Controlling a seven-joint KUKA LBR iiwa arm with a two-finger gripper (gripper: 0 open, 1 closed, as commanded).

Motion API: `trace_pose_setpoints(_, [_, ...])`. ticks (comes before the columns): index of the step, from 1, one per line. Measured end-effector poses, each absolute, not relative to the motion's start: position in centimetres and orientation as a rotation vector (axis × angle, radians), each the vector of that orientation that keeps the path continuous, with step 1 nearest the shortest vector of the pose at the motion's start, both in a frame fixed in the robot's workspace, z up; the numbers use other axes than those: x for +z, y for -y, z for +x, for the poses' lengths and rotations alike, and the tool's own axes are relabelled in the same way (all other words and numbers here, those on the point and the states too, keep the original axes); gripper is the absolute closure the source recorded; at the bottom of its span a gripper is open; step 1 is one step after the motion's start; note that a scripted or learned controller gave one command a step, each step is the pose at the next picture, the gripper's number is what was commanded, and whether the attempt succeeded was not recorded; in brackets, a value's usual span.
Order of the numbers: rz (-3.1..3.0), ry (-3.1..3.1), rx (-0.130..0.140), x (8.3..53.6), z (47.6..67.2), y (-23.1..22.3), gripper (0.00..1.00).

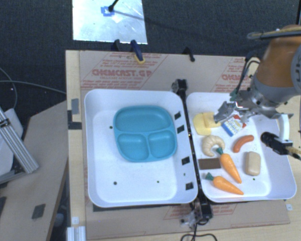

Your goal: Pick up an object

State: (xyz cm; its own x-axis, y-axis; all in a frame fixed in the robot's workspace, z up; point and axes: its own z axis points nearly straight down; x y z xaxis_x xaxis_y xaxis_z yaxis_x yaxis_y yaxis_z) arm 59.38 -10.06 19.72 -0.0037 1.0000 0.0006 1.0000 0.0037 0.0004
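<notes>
My gripper [233, 115] hangs open over the back of the right bin [286, 185], just above a small blue, white and red carton [233, 127]. Nothing sits between its fingers. Left of it lies a yellow cheese wedge [202, 123]. In front of the carton are a red sausage [243, 143], a pale croissant [213, 144], a brown chocolate bar [209, 163], a beige bread roll [252, 163] and two orange carrots [231, 167] [226, 185].
The left bin [100, 185] holds a blue divided plate [144, 133]. A black divider [188, 149] runs between the bins. The arm's black side fitting [274, 143] overhangs the right bin's right side.
</notes>
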Motion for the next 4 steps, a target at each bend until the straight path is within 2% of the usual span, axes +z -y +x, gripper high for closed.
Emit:
trace_pose_setpoints(1, [-2.215, 2.21, 0.011, 10.5, 48.0, 9.3, 0.0])
trace_pose_setpoints(2, [-2.22, 2.222, -0.001, 11.9, 48.8, 9.3, 1.0])
trace_pose_setpoints(3, [-2.221, 2.221, 0.0, 8.2, 49.8, 12.7, 1.0])
trace_pose_setpoints(4, [-2.21, 2.241, -0.014, 18.9, 52.8, 4.0, 1.0])
